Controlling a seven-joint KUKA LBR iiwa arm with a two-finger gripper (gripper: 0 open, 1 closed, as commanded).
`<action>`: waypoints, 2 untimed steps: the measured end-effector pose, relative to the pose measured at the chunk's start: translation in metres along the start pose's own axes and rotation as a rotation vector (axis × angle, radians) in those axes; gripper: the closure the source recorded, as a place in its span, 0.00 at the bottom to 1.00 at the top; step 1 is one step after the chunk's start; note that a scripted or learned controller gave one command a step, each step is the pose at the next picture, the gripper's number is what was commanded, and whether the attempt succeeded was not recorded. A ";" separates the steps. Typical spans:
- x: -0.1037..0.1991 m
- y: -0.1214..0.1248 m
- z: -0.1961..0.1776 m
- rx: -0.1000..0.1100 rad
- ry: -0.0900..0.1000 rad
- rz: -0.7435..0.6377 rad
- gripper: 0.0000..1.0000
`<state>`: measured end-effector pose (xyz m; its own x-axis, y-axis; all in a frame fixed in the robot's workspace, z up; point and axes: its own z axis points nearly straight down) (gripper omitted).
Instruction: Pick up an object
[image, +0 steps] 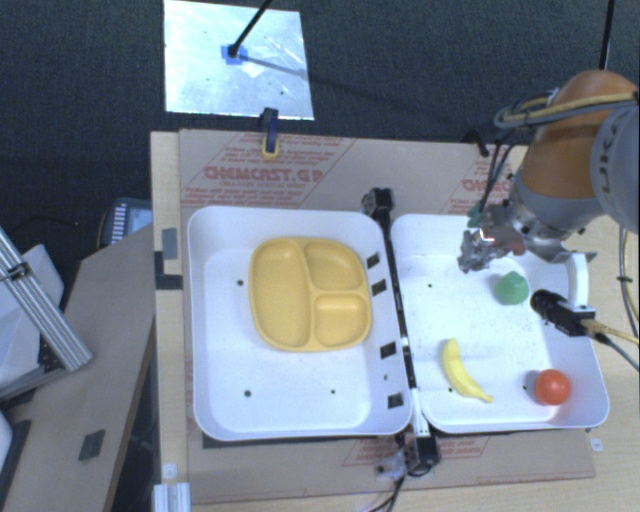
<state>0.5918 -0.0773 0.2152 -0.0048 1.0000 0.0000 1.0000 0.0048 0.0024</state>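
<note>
Sitting side by side on the tabletop: two white bins, touching along the middle.

Lying flat in the left bin: one yellow plate with three hollows, one long and two small. Resting near the middle of that bin, a little toward the far side.

Lying in the right bin: three things to pick from. Sitting toward the far side, near the right wall: a green ball. Lying near the front, close to the left wall: a banana, curving toward the front right. Sitting in the front right corner: an orange ball, near the banana but not touching it.

Hanging over the far part of the right bin: the gripper, just left of the green ball. Looking too small and blurry to say whether spread wide or squeezed together.

Reaching in from the right: the grey arm with its orange band.
</note>
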 end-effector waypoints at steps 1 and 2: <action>0.048 -0.008 -0.003 0.001 0.002 -0.004 1.00; 0.100 0.003 0.001 0.000 0.002 -0.005 1.00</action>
<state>0.5941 0.0231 0.2144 -0.0099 0.9999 0.0018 0.9999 0.0099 0.0021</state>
